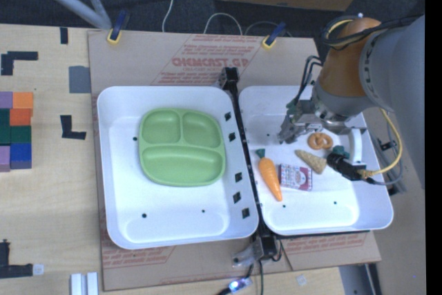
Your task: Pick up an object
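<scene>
Hand (289, 131) state: cannot tell. Best lowered squarely onto small brown pretzel-shaped toy (319, 141) at 3 o'clock, avoiding orange plastic carrot (270, 178).

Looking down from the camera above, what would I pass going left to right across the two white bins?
Left bin → green divided plate → right bin → toy carrot → small pink packet → pretzel. The gripper hangs above the right bin, so I leave it out.
</scene>
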Controlling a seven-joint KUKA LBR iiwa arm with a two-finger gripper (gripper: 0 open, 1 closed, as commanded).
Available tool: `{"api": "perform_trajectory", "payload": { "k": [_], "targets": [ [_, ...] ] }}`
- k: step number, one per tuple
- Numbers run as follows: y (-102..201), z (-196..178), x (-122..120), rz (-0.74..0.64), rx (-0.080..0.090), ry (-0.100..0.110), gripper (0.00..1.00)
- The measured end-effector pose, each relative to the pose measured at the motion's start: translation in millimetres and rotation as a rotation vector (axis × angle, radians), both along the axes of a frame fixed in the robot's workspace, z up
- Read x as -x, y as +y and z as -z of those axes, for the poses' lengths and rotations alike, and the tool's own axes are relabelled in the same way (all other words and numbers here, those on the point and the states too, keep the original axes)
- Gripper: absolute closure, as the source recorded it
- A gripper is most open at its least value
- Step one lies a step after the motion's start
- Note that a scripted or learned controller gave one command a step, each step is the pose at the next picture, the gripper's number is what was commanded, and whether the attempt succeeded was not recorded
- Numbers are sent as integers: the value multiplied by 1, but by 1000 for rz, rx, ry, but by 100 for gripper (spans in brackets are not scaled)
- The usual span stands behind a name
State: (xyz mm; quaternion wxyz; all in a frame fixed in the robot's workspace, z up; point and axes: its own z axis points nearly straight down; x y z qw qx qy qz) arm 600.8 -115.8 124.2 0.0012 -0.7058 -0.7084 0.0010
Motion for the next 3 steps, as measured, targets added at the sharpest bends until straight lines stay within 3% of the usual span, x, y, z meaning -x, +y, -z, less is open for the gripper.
{"api": "perform_trajectory", "payload": {
  "k": [3],
  "targets": [
    [16, -131, 3, 2, 0, -5, 100]
  ]
}}
